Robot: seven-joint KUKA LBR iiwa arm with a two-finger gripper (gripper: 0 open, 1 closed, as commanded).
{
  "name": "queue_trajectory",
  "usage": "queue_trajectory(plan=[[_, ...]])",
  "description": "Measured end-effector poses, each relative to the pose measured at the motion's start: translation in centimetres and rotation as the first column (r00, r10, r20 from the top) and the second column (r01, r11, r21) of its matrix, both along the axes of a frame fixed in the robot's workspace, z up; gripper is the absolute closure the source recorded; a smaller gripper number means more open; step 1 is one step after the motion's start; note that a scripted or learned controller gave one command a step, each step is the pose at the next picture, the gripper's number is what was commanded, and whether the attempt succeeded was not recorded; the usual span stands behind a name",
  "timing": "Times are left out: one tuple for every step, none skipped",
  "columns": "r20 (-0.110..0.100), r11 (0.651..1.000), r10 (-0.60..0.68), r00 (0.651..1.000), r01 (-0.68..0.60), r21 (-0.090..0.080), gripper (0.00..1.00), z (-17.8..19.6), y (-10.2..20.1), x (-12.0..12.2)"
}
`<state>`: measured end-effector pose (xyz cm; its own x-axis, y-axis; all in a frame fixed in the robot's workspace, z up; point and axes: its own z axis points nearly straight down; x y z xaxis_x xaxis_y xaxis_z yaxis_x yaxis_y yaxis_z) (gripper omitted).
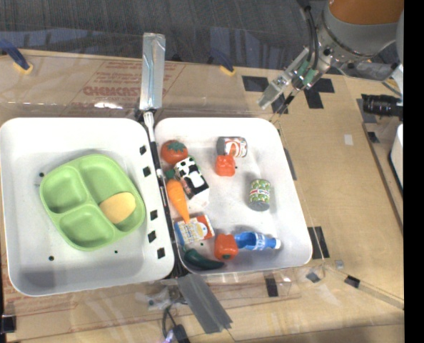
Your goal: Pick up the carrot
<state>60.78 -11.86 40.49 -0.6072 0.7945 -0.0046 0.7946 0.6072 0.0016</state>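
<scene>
**Carrot wedged at the far wall, well away from the hand**

While the hand (282,91) hovered above the table beyond the right bin's (287,184) back corner, grasping nothing, its fingers looked parted. The carrot (177,198) lay well apart from it, across that bin against the dividing wall, touching a black-and-white carton (191,176) and just beside a tomato (174,152). It looked like a light, stiff plastic toy, smooth and likely slippery; I judged its thick middle the best hold, fingers closing across its width, though neighbours crowded it. Red print on the sheet (112,84) behind the bins was too faint to read, and so was the green can's (260,194) label.
</scene>
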Motion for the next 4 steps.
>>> queue_trajectory(plan=[[-0.010,0.987,0.158,0.987,-0.158,0.003,1.00,-15.6,4.6,0.9],[-0.007,0.892,0.451,0.892,-0.451,0.004,1.00,-15.8,7.8,0.5],[-0.007,0.891,0.455,0.891,-0.455,0.002,1.00,-14.7,7.8,0.6],[-0.006,0.889,0.459,0.889,-0.459,0.000,1.00,-13.7,7.8,0.7]])
